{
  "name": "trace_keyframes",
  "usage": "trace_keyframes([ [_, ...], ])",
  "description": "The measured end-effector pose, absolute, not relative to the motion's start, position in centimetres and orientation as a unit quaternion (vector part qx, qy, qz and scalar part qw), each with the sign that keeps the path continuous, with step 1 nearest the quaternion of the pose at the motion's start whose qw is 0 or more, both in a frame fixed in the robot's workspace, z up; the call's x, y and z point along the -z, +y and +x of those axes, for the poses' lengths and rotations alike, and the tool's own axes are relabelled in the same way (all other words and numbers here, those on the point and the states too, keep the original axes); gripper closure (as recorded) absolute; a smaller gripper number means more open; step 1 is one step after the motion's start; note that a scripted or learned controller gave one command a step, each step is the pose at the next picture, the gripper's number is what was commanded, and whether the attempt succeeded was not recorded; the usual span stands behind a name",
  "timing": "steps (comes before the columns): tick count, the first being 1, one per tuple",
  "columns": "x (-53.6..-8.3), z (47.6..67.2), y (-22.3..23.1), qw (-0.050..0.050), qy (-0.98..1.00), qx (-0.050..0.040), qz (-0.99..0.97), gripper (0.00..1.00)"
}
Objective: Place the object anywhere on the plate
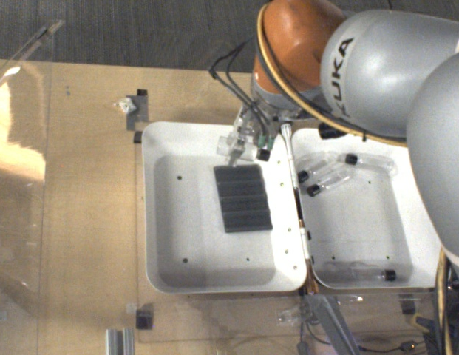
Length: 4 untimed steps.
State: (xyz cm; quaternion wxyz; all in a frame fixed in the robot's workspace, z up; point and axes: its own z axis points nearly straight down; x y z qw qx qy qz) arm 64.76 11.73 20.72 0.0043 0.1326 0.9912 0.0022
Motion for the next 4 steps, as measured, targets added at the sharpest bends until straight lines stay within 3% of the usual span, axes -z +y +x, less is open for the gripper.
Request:
trace_keyframes([
  [1,-18.9,66.0,17.3,0.004,0.983,-0.0024,0.185,1.00],
  [2,-21.5,64.5,23.7,0.005,0.997,-0.0025,-0.076,1.00],
  [3,-18.8,67.0,23.6,0.005,0.965,-0.0019,-0.262,1.00],
  [4,-19.7,67.0,23.6,0.005,0.901,-0.0015,-0.433,1.00],
])
